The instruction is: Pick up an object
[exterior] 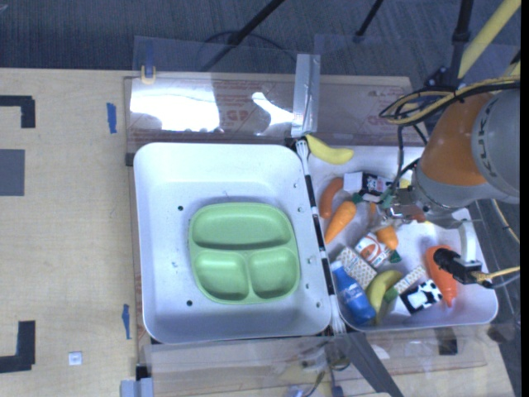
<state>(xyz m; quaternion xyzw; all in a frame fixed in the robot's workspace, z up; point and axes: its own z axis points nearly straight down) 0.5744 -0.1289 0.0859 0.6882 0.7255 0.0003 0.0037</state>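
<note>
The right bin (479,308) holds a jumble of toy items. A yellow banana (329,150) lies at its far edge, with an orange carrot (340,215) below it. Further down lie a small white and orange bottle (374,251), a blue bottle (354,296), a greenish banana (382,286), a black and white box (420,294) and a red-orange pepper-like toy (442,273). My gripper (394,208) hangs low over the middle of this bin, just right of the carrot and above the small bottle. The grey and orange arm (463,151) covers the bin's right side.
The left bin (157,222) holds a green divided plate (244,251). A clear panel (215,98) stands behind the bins, with a metal post (306,98) between them. Cables and tripod legs run along the back right.
</note>
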